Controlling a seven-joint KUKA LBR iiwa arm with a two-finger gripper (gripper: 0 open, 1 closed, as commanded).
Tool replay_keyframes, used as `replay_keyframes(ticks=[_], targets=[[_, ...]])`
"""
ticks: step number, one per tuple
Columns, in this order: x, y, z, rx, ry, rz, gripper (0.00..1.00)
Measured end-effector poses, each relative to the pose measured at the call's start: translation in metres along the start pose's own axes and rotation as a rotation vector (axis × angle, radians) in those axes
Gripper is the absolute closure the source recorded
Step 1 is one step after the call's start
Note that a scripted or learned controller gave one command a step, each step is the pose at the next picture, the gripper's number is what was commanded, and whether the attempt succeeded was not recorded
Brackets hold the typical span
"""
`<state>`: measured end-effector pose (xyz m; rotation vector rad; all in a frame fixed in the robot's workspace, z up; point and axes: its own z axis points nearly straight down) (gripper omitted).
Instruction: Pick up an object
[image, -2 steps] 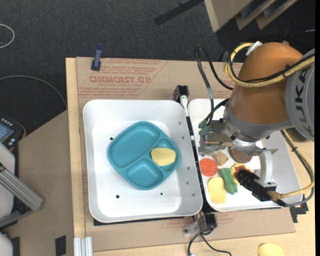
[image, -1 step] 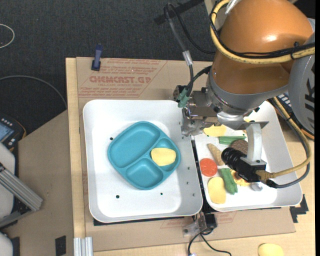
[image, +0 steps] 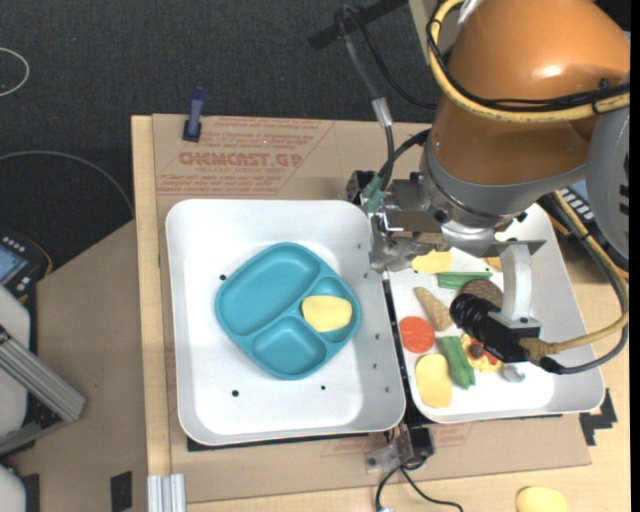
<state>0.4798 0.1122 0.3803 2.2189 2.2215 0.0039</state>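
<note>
Brown cardboard (image: 250, 160) covers the bench under two shallow white bins. The gripper (image: 470, 240) hangs over the right bin (image: 565, 390); the wrist hides it, so I cannot tell whether it is open or closed. Just beside it lie a yellow plastic slice (image: 432, 262) and a tan cone-shaped piece (image: 431, 305). Beyond those lie a red round toy tomato (image: 416, 333) and a green plastic pod (image: 458, 360). Well apart to its left, in the left bin (image: 200, 385), a teal divided plastic plate (image: 270, 300) holds a pale yellow oval (image: 327, 313).

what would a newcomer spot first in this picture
The arm's orange band looms at the upper right, over the right bin. In the left bin a teal divided plate lies with a pale yellow piece in its compartment nearest the right bin. The right bin holds a crowd of small toy foods, among them a red round piece and a green piece.
</note>
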Motion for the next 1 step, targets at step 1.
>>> replay_keyframes(ticks=[1], targets=[[0.0406, -0.0004, -0.0123, -0.001, 0.001, -0.003, 1.00]])
